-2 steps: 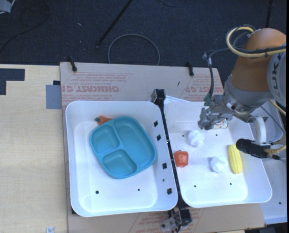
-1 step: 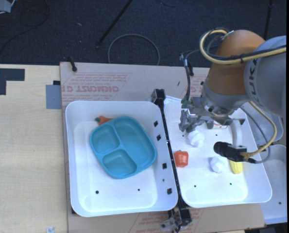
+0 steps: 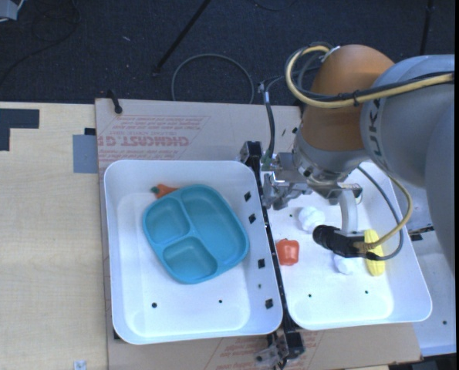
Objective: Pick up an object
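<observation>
1. Jaws first: from the overhead camera view they sit under the wrist at the upper left corner of the right bin, close against the wall it shares with the left bin. The wrist body hides them from me, so I cannot tell whether they are open or closed, or whether anything is gripped.
2. I see the arm reaching in from the right, with its orange band bulging above the far edge of the right bin.
3. Things to pick in the right bin: a red-orange block lies on the bin floor near the left wall, just nearer to the camera than the jaws. A white lump lies just right of the jaws, close under the wrist. A second white lump lies nearer the middle of the bin, to the right of the red-orange block and apart from it.
4. In the left bin, a blue divided plate with three compartments lies flat and takes up most of the floor, turned at a slant to the bin walls.
5. A small orange piece pokes out at the plate's far left edge, mostly hidden by the plate; I cannot tell what it is.
6. Both bins rest side by side on a cardboard sheet, which lies on the pale worktop.
</observation>
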Motion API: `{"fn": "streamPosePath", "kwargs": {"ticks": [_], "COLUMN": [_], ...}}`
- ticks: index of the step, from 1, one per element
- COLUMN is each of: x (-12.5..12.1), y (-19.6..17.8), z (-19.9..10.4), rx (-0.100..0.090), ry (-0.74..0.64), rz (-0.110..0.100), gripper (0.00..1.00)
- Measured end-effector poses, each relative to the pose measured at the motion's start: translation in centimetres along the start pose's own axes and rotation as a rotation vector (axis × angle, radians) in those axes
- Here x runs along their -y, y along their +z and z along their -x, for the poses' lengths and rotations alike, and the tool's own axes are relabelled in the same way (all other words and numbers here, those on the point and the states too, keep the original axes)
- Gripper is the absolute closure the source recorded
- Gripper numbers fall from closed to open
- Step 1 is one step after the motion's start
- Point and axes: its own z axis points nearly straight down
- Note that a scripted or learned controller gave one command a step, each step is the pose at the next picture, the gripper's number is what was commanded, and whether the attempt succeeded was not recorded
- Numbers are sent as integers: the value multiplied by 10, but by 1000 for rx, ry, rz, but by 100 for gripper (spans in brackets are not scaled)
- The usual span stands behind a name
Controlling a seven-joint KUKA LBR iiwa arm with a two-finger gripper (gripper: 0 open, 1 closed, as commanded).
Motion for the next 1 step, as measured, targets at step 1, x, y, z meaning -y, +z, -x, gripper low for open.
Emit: {"fn": "streamPosePath", "kwargs": {"ticks": [1], "x": [-6], "y": [-2], "z": [-44], "rx": [0], "ry": [0], "rz": [0], "gripper": [100]}}
